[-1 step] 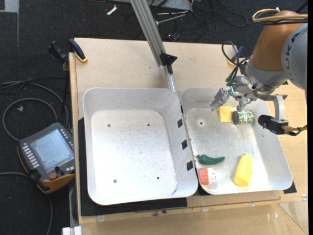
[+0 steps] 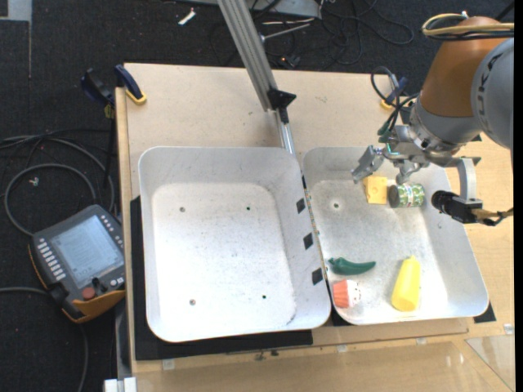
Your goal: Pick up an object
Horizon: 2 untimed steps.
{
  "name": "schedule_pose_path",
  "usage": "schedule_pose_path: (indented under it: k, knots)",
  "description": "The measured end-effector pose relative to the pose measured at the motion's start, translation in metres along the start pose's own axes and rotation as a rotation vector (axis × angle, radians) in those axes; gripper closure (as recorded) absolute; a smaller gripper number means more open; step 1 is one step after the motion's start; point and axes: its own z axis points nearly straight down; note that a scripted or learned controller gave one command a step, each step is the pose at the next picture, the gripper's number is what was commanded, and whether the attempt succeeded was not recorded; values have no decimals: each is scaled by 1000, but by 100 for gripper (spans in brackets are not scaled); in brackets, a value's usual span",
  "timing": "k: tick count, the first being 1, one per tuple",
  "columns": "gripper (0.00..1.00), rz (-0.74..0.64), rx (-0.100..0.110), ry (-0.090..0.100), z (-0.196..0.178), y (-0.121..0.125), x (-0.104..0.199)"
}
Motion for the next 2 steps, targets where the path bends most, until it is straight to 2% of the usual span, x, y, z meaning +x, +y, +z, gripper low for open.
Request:
schedule_pose_path:
  k: [2]
  knots:
    - [0, 3, 5, 0, 98, -5, -2]
